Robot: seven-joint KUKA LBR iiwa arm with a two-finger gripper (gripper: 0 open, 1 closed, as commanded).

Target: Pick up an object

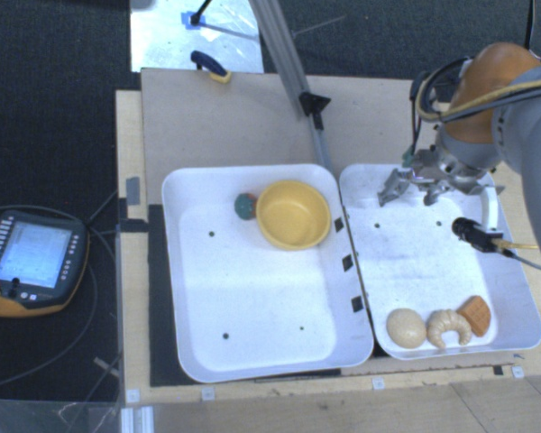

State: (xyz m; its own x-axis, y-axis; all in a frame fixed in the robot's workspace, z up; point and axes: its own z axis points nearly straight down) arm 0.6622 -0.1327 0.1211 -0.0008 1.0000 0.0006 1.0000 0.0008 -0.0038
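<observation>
Three food items lay along the right bin's [523, 327] near edge: a pale bun [406, 328], a croissant [449, 327] touching it, and a brown piece [475, 314] at the near right corner. At that bin's far edge hung the gripper [413, 190], fingers spread, nothing between them. In the left bin [252, 332], a yellow bowl [293, 215] sat near the far right corner, a small green ball [244, 207] touching its left side. A pendant [29, 260] lay left of the bench.
</observation>
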